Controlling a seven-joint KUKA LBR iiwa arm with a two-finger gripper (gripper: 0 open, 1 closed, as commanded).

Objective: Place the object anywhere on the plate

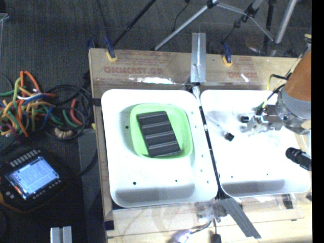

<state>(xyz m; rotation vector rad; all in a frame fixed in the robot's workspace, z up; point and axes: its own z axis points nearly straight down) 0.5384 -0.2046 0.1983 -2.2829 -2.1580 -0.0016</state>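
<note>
With the dark ridged object (pixel 159 133) already lying on the green plate (pixel 186 123) in the left bin (pixel 114 146), the gripper (pixel 254 120), its grip unreadable, risks knocking things if the arm sweeps back low

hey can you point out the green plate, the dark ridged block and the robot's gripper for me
green plate (pixel 135 116): camera view, on its bare left rim.
dark ridged block (pixel 159 133): camera view, middle of its top face.
gripper (pixel 246 120): camera view, at its tip over the right bin.
</note>
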